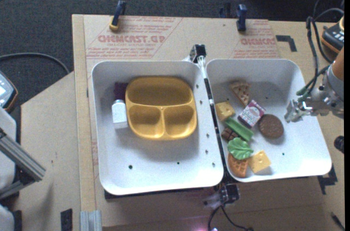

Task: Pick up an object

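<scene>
The right bin (306, 148) holds several toy foods: a brown round patty (270, 126), a small purple and white carton (251, 114), a pizza slice (240, 92), a yellow cheese cube (224, 111), a green pod (239, 130), a green leaf (239, 148) over a waffle (237, 166), and a yellow cheese wedge (260, 161). My gripper (295, 111) hovers at the bin's right side, just right of the patty, with nothing visible between its fingers.
The left bin (104, 153) carries a yellow divided plate (161, 107), a small white bottle (120, 114) and a dark purple item (121, 88) beside it. Clamps (117, 14) sit at the board's far edge. Cables trail at the right.
</scene>
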Controlling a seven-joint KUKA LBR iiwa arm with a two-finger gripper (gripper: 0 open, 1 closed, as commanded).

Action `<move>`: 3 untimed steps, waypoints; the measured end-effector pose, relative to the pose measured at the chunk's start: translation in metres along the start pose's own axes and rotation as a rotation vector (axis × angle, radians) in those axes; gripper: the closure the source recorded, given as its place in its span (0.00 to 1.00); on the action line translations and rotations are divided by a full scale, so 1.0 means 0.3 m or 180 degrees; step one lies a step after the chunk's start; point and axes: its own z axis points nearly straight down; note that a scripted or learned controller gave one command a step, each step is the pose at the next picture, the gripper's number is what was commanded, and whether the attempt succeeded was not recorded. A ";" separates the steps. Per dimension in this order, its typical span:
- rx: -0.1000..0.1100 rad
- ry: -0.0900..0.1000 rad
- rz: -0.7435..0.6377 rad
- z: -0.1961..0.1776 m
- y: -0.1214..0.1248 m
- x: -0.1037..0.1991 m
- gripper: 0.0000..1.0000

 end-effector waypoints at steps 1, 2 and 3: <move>-0.0002 0.0005 -0.0014 -0.010 0.090 0.120 1.00; -0.0005 0.0005 -0.0016 -0.023 0.212 0.285 1.00; -0.0006 0.0009 -0.0018 -0.044 0.318 0.447 1.00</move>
